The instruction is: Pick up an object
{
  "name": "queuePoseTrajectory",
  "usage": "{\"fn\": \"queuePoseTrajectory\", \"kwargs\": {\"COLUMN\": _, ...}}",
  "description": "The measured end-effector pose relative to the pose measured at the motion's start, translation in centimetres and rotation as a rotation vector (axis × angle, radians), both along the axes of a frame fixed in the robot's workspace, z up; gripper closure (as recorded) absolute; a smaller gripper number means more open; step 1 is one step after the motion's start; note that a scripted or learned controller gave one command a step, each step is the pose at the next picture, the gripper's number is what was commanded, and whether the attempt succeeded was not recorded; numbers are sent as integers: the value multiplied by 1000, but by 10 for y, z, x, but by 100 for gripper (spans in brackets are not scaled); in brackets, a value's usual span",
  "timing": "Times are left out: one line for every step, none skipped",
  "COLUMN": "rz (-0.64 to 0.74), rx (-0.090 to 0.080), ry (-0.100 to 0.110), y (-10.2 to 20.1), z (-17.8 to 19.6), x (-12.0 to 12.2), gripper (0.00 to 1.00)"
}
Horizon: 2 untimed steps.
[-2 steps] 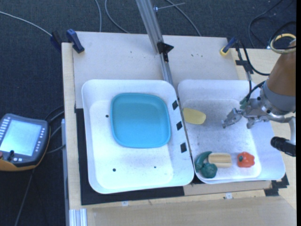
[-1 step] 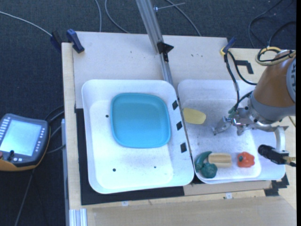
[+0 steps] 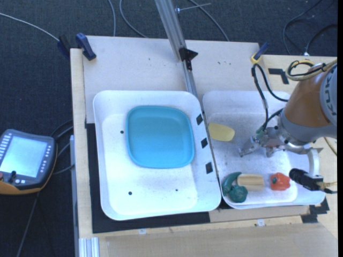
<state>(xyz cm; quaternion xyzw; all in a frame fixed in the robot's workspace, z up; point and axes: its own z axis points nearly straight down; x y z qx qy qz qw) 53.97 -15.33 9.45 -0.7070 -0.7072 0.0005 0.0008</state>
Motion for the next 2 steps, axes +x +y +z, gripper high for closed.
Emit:
{"fn": "queuePoseTrajectory", "kwargs": {"rz": 0, "rx": 0, "ry": -3, "y": 0, "z": 12, "x": 1, "gripper": 100}}
{"fn": "queuePoseTrajectory", "kwargs": {"rz": 0, "rx": 0, "ry": -2, "y": 2, "z": 59, "x": 10, "gripper": 100}}
